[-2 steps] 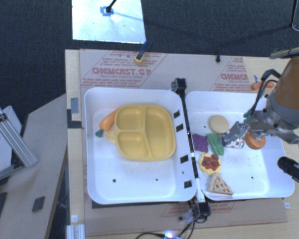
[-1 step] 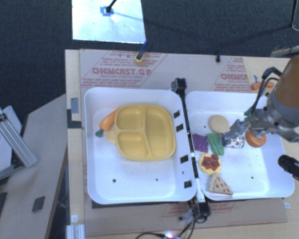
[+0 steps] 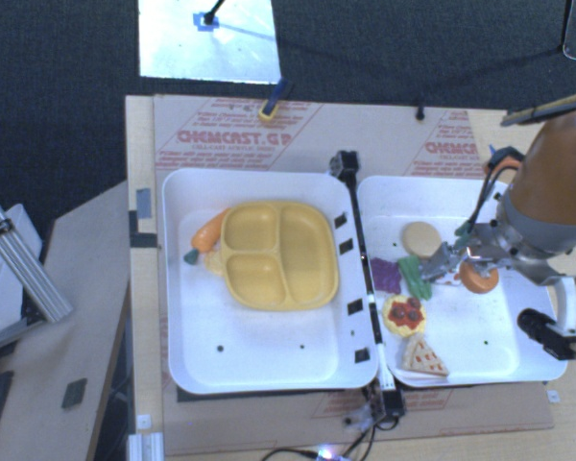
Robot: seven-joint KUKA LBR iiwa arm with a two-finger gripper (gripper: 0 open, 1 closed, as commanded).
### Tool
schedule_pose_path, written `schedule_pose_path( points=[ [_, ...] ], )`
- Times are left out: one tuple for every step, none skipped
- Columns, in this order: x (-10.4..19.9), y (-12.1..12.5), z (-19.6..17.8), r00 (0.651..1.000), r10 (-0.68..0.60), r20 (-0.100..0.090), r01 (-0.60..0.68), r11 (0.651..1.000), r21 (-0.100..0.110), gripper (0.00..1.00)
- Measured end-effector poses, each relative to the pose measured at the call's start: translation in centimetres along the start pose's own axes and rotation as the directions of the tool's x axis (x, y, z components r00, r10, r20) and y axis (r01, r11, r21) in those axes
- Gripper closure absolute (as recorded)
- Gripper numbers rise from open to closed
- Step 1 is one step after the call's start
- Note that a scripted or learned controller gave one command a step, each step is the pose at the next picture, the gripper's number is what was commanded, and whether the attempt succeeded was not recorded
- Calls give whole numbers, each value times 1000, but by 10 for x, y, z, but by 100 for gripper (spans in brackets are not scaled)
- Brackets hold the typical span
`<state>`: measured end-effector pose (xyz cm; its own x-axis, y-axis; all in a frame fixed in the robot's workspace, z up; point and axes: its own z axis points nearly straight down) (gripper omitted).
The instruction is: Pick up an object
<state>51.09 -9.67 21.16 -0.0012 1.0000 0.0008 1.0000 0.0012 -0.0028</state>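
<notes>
The right bin [image 3: 480, 353] holds several toy foods. A tan round biscuit [image 3: 421, 237] lies near its back. A purple piece [image 3: 385, 276] and a green piece [image 3: 412, 277] lie side by side at the bin's left. In front of them sit a yellow tart with red berries [image 3: 404, 313] and a triangular wedge [image 3: 424, 358]. An orange round piece [image 3: 479, 279] shows partly under the wrist. My gripper [image 3: 448, 260] hangs low over the bin's middle, between the biscuit, the green piece and the orange piece. Nothing is visibly held.
The left bin [image 3: 269, 358] carries a yellow divided plate [image 3: 275, 254] with an orange carrot [image 3: 207, 231] against its left rim. A black divider [image 3: 357, 257] separates the bins. The arm's grey and orange body [image 3: 557, 176] covers the right bin's far right corner.
</notes>
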Motion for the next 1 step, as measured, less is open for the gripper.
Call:
schedule_pose_path(
  points=[
    [2,10,52,1000,0,0,0,1000,1,0]
  ],
)
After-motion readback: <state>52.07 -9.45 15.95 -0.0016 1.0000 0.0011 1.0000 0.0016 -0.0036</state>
